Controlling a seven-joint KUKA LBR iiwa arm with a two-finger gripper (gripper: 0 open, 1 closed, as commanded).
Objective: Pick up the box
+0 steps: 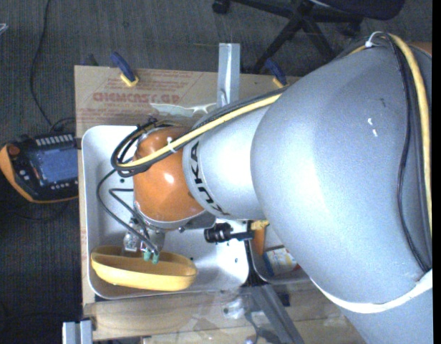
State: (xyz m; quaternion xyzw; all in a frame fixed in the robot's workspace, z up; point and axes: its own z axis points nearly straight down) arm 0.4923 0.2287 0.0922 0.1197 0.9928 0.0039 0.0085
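Observation:
The grey arm with its orange band [163, 178] reaches across from the right and covers most of both bins. My gripper [146, 251] points down into the left bin [91, 192], just above the back edge of a yellow banana-shaped object [142, 272]. At the near left corner of the right bin, a printed box [281, 260] with white and blue faces peeks out from under the arm, with an orange piece [258, 239] beside it. The gripper is well to the left of that box, in the other bin. The arm hides the rest of the right bin.
A black cable [124, 156] loops off the wrist over the left bin. The bins rest on a brown board [134, 95] held by blue clamps [124, 69]. A teach pendant [45, 167] lies on the floor to the left, and a chair base [306, 13] stands behind.

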